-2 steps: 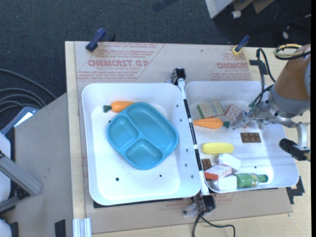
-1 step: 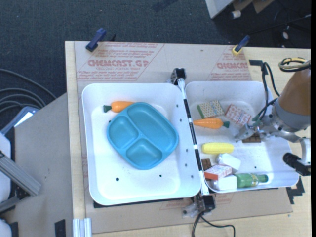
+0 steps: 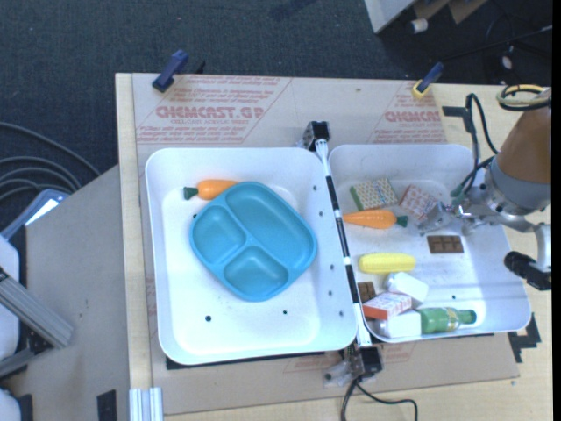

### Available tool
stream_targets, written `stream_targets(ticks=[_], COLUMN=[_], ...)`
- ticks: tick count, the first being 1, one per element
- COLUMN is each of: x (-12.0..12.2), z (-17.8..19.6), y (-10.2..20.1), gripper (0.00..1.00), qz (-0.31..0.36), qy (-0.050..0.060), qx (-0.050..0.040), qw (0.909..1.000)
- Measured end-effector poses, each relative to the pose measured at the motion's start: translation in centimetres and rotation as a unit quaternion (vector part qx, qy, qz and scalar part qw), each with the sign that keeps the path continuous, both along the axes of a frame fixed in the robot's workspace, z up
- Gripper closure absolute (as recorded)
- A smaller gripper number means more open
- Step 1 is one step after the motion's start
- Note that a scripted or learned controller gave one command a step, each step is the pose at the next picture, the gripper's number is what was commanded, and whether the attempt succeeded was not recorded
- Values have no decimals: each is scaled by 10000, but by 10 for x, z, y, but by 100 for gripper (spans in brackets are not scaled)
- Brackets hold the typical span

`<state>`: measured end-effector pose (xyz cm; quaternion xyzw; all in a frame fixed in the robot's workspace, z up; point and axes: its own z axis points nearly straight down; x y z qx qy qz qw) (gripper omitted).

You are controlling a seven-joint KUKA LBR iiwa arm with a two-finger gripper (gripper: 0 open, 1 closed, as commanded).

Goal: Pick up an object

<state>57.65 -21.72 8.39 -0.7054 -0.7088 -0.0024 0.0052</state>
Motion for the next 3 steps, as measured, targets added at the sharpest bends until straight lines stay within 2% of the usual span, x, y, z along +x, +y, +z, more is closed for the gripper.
stream_targets(ticks=[1, 2, 3], x=[-32, 14, -29], z=[1, 9, 2], y=[20, 0, 11], gripper=[0, 0, 0], qz=[-24, -6, -24], qy=[-7, -20, -8], qx=[-46, -22, -49], qw=[10000, 10000, 10000])
